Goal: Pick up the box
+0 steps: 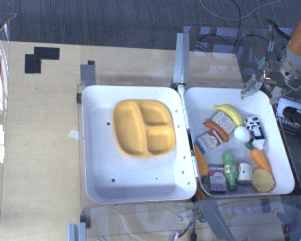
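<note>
Approach step: hovering over the far edge of the right bin [290, 174] with gripper [252, 88], grip state impossible to tell. Small blue-and-white box [208, 142] lying mid-bin, just beside the sausage [216, 129], ungrasped. Next, probably: moving inward, then descending squarely over it.

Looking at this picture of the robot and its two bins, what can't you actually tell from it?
- Gripper, camera view: small and blurred at the right bin's far corner, so its fingers cannot be read.
- Arm: cut off by the picture's right edge.
- Boxes: the small box and the purple box have printing too small to read.
- Carrot: lies against the right bin's near-left wall, its far side hidden.
</note>
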Robot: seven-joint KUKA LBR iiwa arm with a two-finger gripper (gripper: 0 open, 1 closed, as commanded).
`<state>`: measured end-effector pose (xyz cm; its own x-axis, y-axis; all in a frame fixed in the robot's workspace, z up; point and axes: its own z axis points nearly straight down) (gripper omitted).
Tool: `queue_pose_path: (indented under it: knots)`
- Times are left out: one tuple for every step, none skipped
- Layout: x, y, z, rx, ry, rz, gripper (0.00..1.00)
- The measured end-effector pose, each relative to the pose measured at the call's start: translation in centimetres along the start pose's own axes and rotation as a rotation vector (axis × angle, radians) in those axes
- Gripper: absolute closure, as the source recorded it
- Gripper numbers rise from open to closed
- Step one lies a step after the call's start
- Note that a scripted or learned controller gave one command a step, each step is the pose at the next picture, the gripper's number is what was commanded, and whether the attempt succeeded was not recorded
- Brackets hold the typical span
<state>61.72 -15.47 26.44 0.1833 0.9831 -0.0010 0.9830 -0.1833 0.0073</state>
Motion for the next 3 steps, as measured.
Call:
queue_pose_path:
  knots:
    - [2.9,-0.6,8.3,0.003,0.001,-0.138,0.0]
    - [0.7,0.5,8.8,-0.001,0.001,-0.328,0.0]
    - [5.1,-3.1,15.3,0.002,0.002,-0.416,0.0]
